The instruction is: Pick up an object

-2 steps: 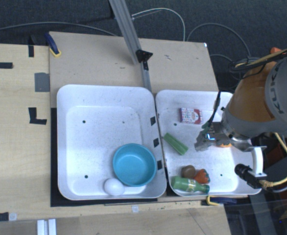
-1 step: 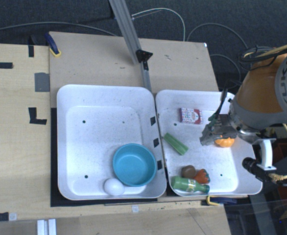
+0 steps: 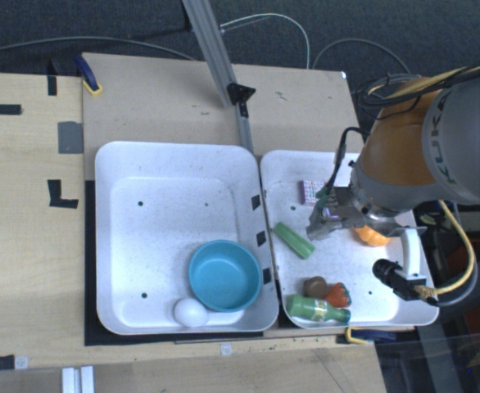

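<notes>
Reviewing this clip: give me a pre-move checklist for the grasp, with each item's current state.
1. Gripper over the right bin: ok.
2. Green block just beside the gripper, lying free: ok.
3. Object between the fingers: cannot tell.
4. Green bottle pressed against the bin's near wall, hard to grasp: not ok.
5. Orange object partly hidden by the arm: cannot tell.
6. Blue bowl and white ball in the left bin, out of the way: ok.

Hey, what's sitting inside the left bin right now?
The left bin holds a blue bowl near its front edge and a white ball touching the bowl's front left side. Whatever lies under the bowl is covered.
</notes>
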Controlling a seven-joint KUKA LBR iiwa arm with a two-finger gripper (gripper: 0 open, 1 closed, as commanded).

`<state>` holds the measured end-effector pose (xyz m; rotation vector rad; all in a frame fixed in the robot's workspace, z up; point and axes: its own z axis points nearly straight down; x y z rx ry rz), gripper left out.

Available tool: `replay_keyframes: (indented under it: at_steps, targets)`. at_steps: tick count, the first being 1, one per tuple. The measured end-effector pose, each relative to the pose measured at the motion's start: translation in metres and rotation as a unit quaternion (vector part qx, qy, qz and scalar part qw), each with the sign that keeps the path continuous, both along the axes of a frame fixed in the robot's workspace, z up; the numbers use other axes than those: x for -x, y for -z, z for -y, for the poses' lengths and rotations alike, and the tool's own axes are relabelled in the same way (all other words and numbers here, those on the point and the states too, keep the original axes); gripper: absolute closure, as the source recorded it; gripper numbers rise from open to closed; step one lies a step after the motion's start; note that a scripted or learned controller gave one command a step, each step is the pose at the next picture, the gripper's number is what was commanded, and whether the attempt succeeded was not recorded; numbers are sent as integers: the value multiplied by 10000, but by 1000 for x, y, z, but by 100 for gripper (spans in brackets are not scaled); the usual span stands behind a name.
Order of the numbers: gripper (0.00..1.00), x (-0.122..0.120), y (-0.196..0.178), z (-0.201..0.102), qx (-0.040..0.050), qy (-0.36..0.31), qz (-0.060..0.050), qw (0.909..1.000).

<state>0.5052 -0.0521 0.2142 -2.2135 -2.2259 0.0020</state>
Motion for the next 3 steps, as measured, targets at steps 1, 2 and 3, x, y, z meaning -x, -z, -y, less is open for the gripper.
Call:
replay_keyframes:
  at_steps: [1, 2, 3]
  targets:
    - [100, -6, -3, -48, -5, -4, 1, 10000]
    - [100, -28, 1, -106, -4, -14, 4, 10000]
    - [100, -54, -12, -153, -4, -7, 14, 10000]
